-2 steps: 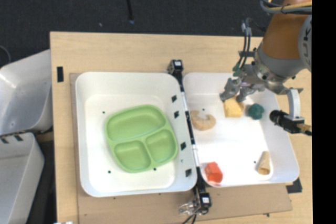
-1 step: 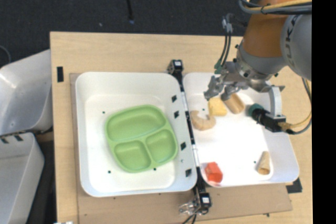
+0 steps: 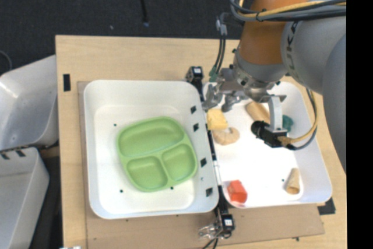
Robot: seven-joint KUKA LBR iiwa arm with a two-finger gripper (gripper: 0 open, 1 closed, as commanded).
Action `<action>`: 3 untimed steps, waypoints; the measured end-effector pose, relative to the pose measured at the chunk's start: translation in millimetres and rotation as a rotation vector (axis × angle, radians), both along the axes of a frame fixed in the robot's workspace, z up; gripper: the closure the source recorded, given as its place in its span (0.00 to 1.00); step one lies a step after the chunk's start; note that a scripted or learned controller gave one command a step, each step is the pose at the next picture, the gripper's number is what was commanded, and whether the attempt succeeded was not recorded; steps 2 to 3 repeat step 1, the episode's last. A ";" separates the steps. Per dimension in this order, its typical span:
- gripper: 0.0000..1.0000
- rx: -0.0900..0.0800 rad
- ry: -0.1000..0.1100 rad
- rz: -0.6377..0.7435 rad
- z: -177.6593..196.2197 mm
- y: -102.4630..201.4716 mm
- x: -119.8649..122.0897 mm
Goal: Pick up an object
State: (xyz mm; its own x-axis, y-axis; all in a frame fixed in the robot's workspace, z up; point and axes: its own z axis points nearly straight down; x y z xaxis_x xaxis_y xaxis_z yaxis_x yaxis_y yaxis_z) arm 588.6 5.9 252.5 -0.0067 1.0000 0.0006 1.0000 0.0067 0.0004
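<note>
Overhead, grey arm (image 3: 303,26) with orange band reaching in from right, over right bin (image 3: 309,183). Left bin (image 3: 93,183) holding green divided tray (image 3: 156,153). Gripper (image 3: 233,99) low at right bin's near-left edge, just above yellow block (image 3: 217,120); finger state cannot tell. Beige round piece (image 3: 225,136) touching block below. Tan cone (image 3: 292,181) lower right, red block (image 3: 236,191) at front wall, well apart.

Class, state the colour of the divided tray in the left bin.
Light green: the divided tray, seen clearly in the camera view.
</note>
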 end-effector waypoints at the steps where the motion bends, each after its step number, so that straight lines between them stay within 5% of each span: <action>1: 1.00 0.001 -0.002 0.000 7.7 52.4 7.4; 3: 1.00 0.001 -0.002 0.000 7.7 52.4 7.4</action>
